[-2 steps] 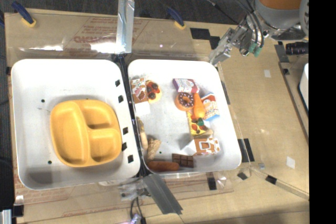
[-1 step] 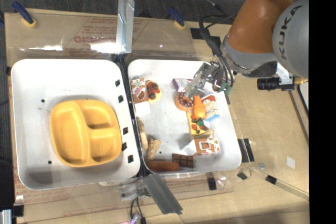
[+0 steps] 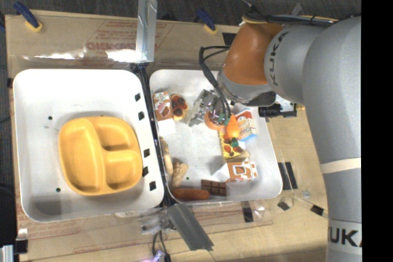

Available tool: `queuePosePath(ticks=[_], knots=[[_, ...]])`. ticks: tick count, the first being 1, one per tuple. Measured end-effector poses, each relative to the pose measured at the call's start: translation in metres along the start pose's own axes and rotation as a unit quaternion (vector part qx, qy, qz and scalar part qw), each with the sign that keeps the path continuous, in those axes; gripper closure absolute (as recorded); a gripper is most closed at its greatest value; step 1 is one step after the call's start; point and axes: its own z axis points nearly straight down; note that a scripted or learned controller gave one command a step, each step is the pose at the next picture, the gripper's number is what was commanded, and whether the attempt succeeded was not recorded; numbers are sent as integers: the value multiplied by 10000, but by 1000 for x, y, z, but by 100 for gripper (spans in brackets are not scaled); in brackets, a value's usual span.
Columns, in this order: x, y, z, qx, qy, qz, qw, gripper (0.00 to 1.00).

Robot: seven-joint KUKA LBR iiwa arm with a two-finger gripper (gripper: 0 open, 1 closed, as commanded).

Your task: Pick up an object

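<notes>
A grey robot arm reaches from the right over two white bins on a tabletop. The left bin (image 3: 24, 132) holds a yellow divided tray (image 3: 98, 153). The right bin (image 3: 202, 156) holds scattered toy food. The gripper (image 3: 212, 108) hangs low near that bin's back edge, beside an orange toy (image 3: 231, 127) and a small printed box (image 3: 162, 105). Whether it is open or closed cannot be told. A good pick likely means centring over one piece lying apart from its neighbours before closing.
</notes>
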Motion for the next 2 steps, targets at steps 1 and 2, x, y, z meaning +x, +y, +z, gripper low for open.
queuePosePath(ticks=[1,2], knots=[[-4,75,-106,-19,-40,918,9958,100],[26,26,-187,-3,-25,2660,9640,100]])
